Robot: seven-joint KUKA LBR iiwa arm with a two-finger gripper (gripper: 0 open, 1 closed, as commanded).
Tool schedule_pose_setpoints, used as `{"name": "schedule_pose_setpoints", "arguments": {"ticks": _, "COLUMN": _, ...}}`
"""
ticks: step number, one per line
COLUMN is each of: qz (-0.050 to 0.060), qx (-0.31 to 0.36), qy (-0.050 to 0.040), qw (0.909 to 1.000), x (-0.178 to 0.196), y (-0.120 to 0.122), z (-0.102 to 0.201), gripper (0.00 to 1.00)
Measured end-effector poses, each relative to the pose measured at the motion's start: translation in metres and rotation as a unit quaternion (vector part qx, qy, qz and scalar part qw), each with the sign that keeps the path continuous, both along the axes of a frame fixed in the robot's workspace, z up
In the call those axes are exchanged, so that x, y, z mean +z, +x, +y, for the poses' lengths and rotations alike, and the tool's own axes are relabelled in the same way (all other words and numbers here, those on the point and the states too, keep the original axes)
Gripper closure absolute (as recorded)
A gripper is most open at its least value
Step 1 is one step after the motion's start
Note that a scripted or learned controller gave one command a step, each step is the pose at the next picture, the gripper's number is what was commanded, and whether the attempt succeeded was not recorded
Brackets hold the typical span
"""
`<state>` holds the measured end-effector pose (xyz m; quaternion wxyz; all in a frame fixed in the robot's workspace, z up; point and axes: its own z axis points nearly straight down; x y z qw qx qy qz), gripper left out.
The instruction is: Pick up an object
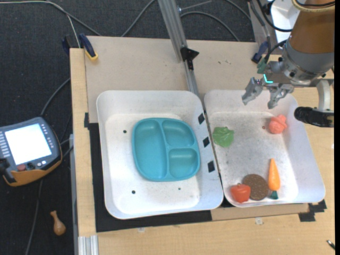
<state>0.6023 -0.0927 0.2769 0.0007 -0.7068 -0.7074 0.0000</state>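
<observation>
Divided plate (165,148) in left bin (114,110), toy foods in right bin (305,142), pincer (265,95) above its far edge

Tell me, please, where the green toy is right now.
The green toy lies in the right bin, against its left wall, beside the teal plate in the left bin and below-left of the open gripper.

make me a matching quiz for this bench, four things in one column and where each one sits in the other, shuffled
Things:
1. teal divided plate
2. green toy
3. pink toy
4. orange carrot

Places:
A. right bin, by its left wall, next to the divider between the bins
B. right bin, near its front edge, beside a brown disc
C. middle of the left bin
D. right bin, far right part, just below the open claw

Pairs: 1-C, 2-A, 3-D, 4-B
</observation>
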Motion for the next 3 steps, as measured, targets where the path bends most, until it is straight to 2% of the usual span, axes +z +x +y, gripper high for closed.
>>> {"name": "schedule_pose_setpoints", "arguments": {"ticks": 1, "qz": 0.000, "qx": 0.000, "qy": 0.0000, "qw": 1.0000, "x": 0.000, "y": 0.000, "z": 0.000, "gripper": 0.00}}
{"name": "schedule_pose_setpoints", "arguments": {"ticks": 3, "qz": 0.002, "qx": 0.000, "qy": 0.0002, "qw": 1.0000, "x": -0.086, "y": 0.001, "z": 0.000, "gripper": 0.00}}
